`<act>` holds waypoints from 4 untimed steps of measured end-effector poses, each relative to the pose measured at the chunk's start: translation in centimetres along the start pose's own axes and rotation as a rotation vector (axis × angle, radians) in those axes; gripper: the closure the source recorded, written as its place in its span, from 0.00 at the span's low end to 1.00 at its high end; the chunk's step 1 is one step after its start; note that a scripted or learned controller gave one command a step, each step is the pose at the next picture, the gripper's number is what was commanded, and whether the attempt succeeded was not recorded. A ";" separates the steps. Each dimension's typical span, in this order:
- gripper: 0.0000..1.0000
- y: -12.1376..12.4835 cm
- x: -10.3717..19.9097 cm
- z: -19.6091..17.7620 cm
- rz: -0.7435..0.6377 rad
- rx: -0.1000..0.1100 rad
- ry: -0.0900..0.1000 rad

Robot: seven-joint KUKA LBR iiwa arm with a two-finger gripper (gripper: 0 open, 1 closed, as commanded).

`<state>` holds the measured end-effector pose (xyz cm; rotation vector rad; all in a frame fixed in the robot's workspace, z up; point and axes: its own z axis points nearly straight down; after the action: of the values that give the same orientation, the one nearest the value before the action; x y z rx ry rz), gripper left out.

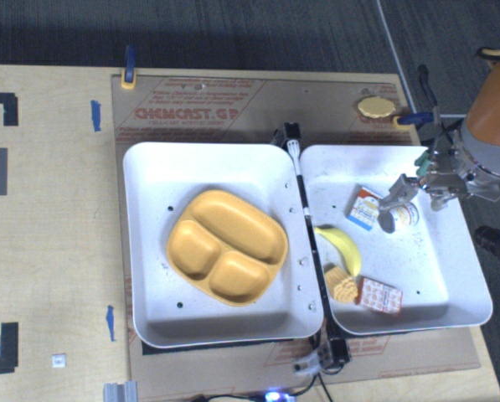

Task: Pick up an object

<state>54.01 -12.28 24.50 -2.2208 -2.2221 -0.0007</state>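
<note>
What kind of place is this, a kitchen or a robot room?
Probably a robot test lab, not a kitchen. A robot arm's hand hangs over the right white bin, which holds toy-like food such as a banana, and both bins sit on a clamped board on a workbench.

Yellow tray (225,245) in left bin (141,224); gripper (394,208) over right bin (459,291), near banana (342,247), cartons (363,208)
</note>
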 end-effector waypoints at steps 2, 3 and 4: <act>0.00 -6.0 -2.2 15.9 0.001 -0.002 -0.001; 0.00 -6.0 1.5 15.6 0.014 -0.013 -0.022; 1.00 -5.8 2.2 14.8 0.008 -0.013 -0.011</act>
<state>48.22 -10.10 9.73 -2.2423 -2.2250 -0.0026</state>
